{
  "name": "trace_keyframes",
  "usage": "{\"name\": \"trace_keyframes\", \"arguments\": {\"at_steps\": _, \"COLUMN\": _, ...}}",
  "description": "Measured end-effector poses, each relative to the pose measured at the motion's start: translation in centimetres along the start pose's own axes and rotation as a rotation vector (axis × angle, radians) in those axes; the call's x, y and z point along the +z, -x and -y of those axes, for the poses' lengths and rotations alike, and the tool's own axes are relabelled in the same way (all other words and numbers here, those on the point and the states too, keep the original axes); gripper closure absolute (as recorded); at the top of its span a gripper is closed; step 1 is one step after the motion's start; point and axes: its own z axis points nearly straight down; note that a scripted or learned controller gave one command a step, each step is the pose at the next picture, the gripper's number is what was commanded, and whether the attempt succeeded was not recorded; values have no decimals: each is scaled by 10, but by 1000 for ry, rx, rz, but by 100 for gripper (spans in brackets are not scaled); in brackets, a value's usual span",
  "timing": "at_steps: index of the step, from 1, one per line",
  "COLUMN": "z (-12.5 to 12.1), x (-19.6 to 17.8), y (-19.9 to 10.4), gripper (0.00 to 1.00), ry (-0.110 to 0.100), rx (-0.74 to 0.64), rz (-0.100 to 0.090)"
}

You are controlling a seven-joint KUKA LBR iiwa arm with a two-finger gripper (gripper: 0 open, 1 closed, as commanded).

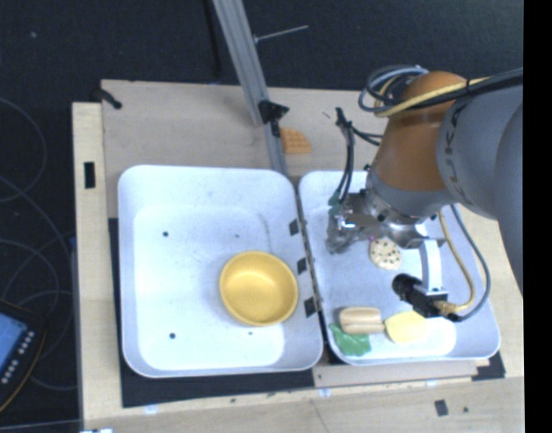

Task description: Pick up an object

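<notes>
Jaw state cannot be told, as the gripper point(348, 228) is hidden under the wrist above the right bin point(474, 350). A speckled round object point(385, 254) is seen just beside it. A tan block point(360, 319), yellow piece point(404, 327) and green scrap point(349, 342) lie near the front wall. A yellow bowl point(258, 287) sits in the left bin point(168, 197).

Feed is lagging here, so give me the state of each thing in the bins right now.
Yellow bowl: upright in the left bin.
Tan block: lying flat in the right bin.
Yellow piece: beside the block.
Speckled round piece: lying under the arm.
Tool: low over the right bin.
</notes>
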Motion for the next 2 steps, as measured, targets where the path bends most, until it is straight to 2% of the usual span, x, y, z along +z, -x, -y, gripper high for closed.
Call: {"name": "trace_keyframes", "arguments": {"at_steps": 2, "z": -17, "x": -20, "y": -94, "gripper": 100, "ry": 0, "rx": 0, "rz": 0}}
